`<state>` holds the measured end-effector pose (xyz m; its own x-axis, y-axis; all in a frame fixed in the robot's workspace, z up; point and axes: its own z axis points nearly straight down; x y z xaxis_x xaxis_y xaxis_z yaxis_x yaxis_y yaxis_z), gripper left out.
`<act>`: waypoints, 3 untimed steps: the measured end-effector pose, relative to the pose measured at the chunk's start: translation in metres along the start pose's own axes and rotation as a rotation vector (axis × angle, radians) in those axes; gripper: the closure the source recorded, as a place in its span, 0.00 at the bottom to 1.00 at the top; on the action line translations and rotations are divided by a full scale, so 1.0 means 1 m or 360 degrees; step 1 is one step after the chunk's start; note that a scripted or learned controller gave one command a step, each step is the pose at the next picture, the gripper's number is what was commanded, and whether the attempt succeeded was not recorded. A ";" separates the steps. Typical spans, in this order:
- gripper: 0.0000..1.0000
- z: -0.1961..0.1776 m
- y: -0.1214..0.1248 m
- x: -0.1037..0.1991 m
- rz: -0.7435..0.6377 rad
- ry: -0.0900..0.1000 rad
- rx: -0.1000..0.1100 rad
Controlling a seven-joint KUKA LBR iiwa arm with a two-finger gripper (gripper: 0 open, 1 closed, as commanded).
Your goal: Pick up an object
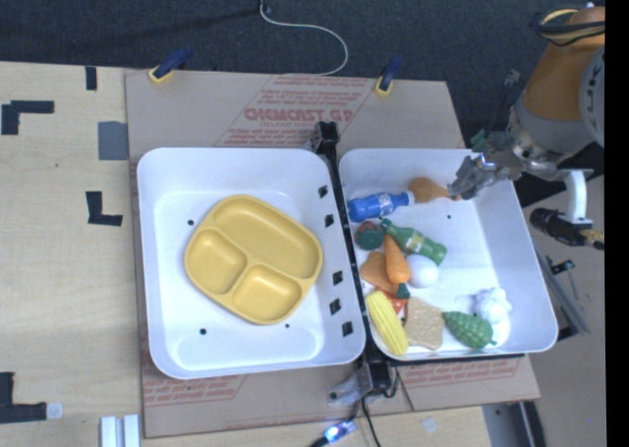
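Scanning from the left, you had the left bin (157, 239) holding just 1 yellow divided tray (254, 258), lying flat with its 3 compartments bare. In the right bin (526, 268) the toy food sat crowded toward the left and bottom: a blue bottle (378, 205), a green bottle (415, 242), a carrot (394, 258), a white egg (424, 273), an ear of corn (386, 322), a slice of toast (425, 325), and a green pickle-like piece (468, 329) beside a white lump (490, 304). A brown rounded piece (427, 189) lay near the top edge. The gripper (470, 180) hung just beside that brown piece, at the bin's upper right, and you could not tell its state. Nothing looked lifted, so by my reading the pick was not yet done; every object rested in the bin.
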<state>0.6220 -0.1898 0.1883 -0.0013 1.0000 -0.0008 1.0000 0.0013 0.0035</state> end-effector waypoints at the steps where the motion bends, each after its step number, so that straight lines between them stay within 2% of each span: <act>1: 1.00 -0.038 0.001 0.001 -0.0001 0.0001 0.0002; 2: 1.00 -0.039 0.002 0.064 -0.0008 0.0003 0.0009; 3: 1.00 -0.044 0.016 0.117 -0.0009 0.0004 0.0006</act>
<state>0.6379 -0.0726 0.2318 -0.0071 1.0000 0.0018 1.0000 0.0071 -0.0002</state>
